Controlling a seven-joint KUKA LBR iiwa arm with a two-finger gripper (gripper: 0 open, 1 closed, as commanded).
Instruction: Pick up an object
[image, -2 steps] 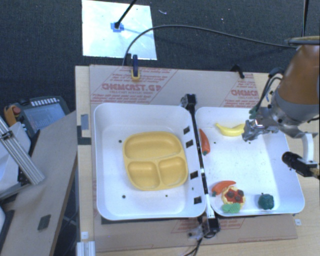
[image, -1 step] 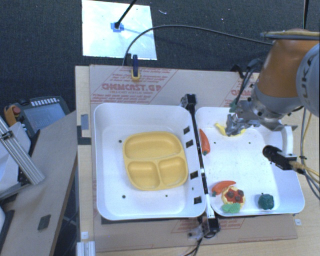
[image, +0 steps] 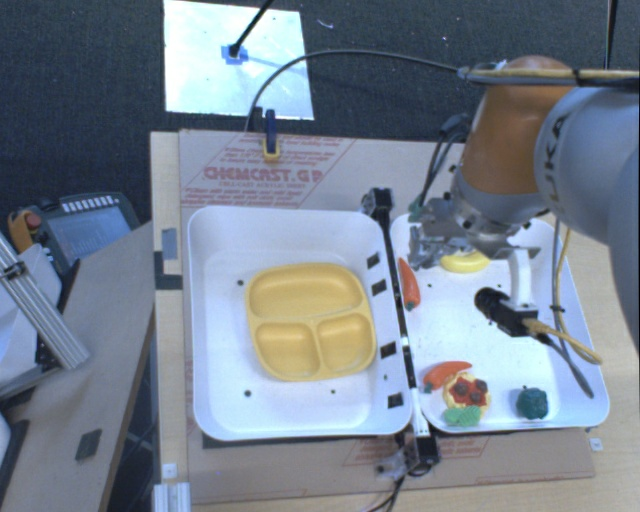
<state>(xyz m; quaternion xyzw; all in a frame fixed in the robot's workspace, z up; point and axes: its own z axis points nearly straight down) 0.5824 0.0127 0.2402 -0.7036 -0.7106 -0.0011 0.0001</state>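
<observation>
Yellow object (image: 465, 263), upper part of the right bin (image: 455, 328), half hidden beneath the gripper (image: 432, 246), whose state, apart or together, cannot be told. Elsewhere in that bin lie an orange carrot (image: 409, 284), a toy pizza (image: 466, 391) and a blurred green lump (image: 532, 403); the left bin (image: 215, 300) holds a yellow tray (image: 305, 320).

A yellow divided tray (image: 305, 322) lies in the left bin (image: 205, 300); the gripper (image: 428, 250) hangs over the right bin's (image: 450, 335) far end.
</observation>
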